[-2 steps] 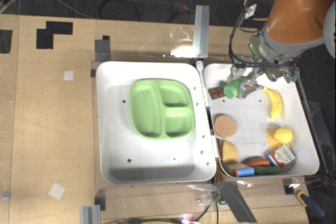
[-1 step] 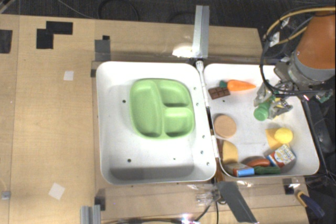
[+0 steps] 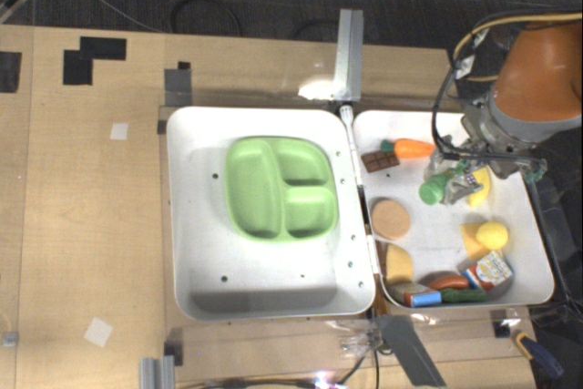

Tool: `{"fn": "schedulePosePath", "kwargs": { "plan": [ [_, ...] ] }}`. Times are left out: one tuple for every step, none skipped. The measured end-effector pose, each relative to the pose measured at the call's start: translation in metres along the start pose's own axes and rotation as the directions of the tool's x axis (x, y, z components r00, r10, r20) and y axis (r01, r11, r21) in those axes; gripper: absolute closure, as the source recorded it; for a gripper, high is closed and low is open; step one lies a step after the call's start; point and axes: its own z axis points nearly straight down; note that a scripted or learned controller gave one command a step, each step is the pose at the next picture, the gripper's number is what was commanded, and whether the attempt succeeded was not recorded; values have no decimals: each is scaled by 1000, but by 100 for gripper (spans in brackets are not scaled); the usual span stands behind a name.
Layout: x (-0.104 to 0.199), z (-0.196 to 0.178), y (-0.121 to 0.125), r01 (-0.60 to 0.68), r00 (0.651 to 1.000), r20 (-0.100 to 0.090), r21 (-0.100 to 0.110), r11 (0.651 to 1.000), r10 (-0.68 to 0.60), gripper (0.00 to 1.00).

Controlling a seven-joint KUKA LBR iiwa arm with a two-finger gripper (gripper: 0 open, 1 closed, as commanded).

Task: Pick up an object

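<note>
Hovering over the right bin point(image 3: 545, 282), the gripper point(image 3: 469, 180) is seen above a green toy point(image 3: 432, 190); grip state cannot be told. Light, rigid plastic is judged, best pinched midway.

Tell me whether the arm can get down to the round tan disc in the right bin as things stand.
Probably yes. The tan disc lies flat on bare bin floor with nothing on top of it, and the end effector is already over the same right bin, just beside it.
</note>
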Motion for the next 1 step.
{"fn": "schedulePosePath", "kwargs": {
  "plan": [
    [0,0,0,-1,1000,1,1,1000,1,0]
  ]
}}
